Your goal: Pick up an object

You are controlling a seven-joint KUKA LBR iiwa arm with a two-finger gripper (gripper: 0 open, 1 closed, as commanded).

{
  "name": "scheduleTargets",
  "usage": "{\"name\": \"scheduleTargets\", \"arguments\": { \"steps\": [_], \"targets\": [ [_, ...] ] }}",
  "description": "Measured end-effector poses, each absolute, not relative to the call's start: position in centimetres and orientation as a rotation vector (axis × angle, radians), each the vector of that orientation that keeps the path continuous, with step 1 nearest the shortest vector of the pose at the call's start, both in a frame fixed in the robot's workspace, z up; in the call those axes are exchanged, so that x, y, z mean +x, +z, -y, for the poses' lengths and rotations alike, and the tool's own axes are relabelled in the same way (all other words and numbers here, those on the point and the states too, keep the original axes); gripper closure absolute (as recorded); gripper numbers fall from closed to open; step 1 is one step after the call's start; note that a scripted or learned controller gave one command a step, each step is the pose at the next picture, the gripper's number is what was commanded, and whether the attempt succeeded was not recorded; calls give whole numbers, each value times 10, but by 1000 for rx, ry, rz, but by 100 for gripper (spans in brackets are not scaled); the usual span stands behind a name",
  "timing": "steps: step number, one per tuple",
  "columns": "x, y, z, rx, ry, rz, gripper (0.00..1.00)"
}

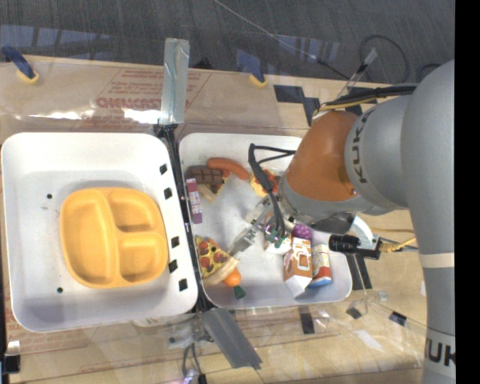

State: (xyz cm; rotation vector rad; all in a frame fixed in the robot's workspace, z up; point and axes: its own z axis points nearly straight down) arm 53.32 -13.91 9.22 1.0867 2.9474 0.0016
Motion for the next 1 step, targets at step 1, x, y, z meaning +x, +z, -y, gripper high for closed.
{"name": "scheduleTargets", "arguments": {
  "steps": [1],
  "targets": [
    [621, 93, 166, 1291, 0, -2861, 0]
  ]
}}
